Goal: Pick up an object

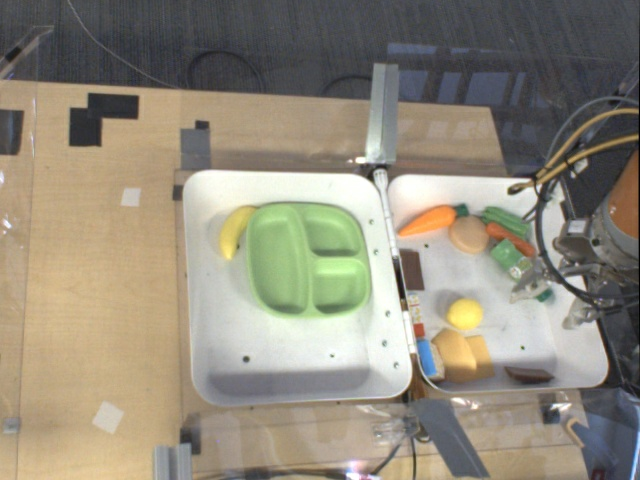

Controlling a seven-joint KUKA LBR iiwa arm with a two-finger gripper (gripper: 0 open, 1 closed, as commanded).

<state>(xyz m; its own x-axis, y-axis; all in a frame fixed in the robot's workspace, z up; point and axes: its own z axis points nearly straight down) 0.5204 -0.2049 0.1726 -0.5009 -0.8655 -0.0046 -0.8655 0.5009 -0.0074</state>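
Ideally the gripper (553, 301) drops straight down onto one item and closes only once its fingers straddle it, since the right bin (575, 376) is crowded. Its two fingers stand apart with nothing between them, hovering over the bin's right side. Nearest, just beside the left finger, lies a small green block (510, 255). A little further left sits the yellow lemon (464, 314), apart from its neighbours and probably the easiest target. Beyond it lies the orange carrot (430, 220); farthest, in the left bin, the green tray (305, 258).
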